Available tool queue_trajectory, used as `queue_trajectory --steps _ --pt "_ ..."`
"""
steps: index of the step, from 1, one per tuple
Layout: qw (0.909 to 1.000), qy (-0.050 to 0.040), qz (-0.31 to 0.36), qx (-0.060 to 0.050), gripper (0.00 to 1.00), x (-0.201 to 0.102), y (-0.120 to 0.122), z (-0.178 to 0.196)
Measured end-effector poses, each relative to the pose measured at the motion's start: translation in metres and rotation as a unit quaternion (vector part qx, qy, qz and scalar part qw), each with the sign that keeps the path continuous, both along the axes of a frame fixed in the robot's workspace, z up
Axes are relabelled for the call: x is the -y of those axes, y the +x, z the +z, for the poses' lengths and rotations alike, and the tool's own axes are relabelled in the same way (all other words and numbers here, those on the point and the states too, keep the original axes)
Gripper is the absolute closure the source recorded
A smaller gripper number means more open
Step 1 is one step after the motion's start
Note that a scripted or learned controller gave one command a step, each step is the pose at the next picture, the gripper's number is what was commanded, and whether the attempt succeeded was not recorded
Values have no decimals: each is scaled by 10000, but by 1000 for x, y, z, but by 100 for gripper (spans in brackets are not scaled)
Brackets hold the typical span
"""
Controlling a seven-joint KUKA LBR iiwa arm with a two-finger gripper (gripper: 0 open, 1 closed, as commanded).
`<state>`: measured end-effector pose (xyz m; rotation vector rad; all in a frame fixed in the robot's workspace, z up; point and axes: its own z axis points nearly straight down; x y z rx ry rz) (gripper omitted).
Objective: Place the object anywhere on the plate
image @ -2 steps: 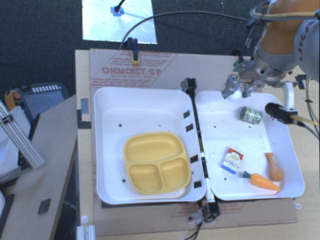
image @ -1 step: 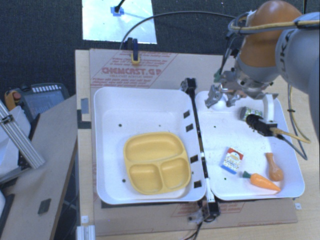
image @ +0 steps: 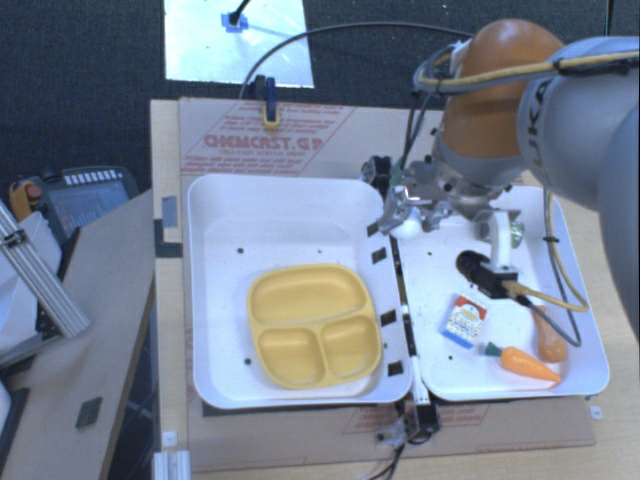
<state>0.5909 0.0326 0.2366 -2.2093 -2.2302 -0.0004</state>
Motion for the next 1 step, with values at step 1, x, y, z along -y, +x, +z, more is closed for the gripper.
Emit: queue_trajectory --steps 1 --pt "10000 0 0 1 100 -42 -23 3"
